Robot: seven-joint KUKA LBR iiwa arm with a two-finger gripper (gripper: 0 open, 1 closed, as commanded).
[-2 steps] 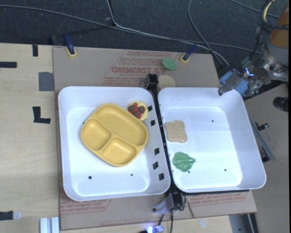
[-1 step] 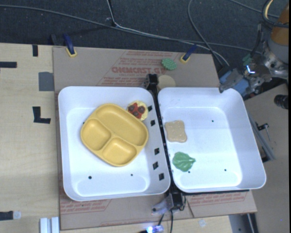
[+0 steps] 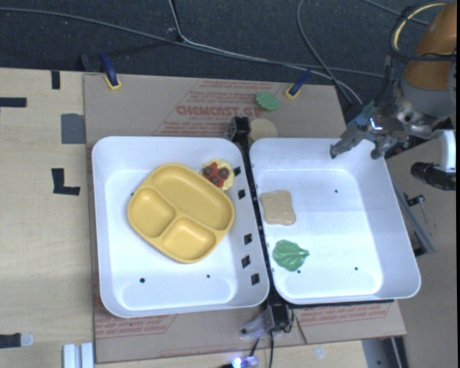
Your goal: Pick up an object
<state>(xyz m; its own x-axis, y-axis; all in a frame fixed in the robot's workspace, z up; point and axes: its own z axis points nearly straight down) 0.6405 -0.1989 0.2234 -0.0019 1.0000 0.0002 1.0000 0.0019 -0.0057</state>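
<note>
**Ana:** Nearest us, at six o'clock in the right bin (image 3: pixel 399 282), a green leaf-shaped piece (image 3: pixel 290 254) lies flat on the white floor. It looks thin and limp, I'd guess feather-light, and hard to pinch unless the fingers come down across its middle.

**Ben:** Just beyond it, toward nine o'clock of that bin, a tan slice of toast (image 3: pixel 277 207) rests flat near the left wall. It seems stiffer, probably a light toy; I'd take it across the narrow width, edge to edge.

**Ana:** In the left bin (image 3: pixel 115 282), a yellow divided plate (image 3: pixel 181 211) sits at centre, with a small cluster of red berries (image 3: pixel 218 173) touching its rim at one o'clock.

**Ben:** Farther back, at one o'clock of the right bin, the gripper (image 3: pixel 358 146) hovers over the far rim. Its two dark fingers stand spread apart, nothing between them.

**Ana:** Farthest, a green knobbly object (image 3: pixel 267 100) sits on the cardboard (image 3: pixel 153 110) beyond both bins.
</note>
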